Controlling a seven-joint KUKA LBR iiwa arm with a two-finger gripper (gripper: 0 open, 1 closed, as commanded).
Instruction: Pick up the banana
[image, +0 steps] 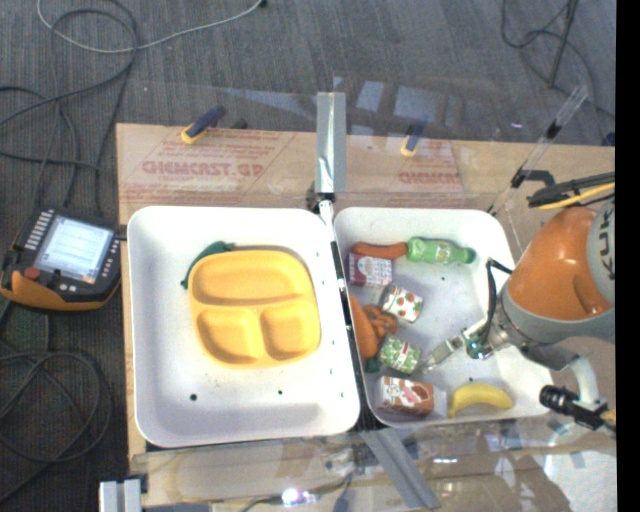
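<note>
Banana (479, 399) not yet picked: lies flat on floor of right bin (500, 235), near front wall, just right of small carton (406, 396). Nothing lifted; whole grasp left to do. Gripper (447, 349) hangs low over bin, just above-left of banana, apart from it, nothing between its tips. Finger state: cannot tell. Arm reaches in from right, wrist angled toward bin centre.

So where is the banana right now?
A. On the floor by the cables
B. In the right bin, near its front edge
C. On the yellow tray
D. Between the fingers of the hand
B. The banana lies on the floor of the right bin, close to its front edge, with the hand above and to its left, not touching it.
</note>
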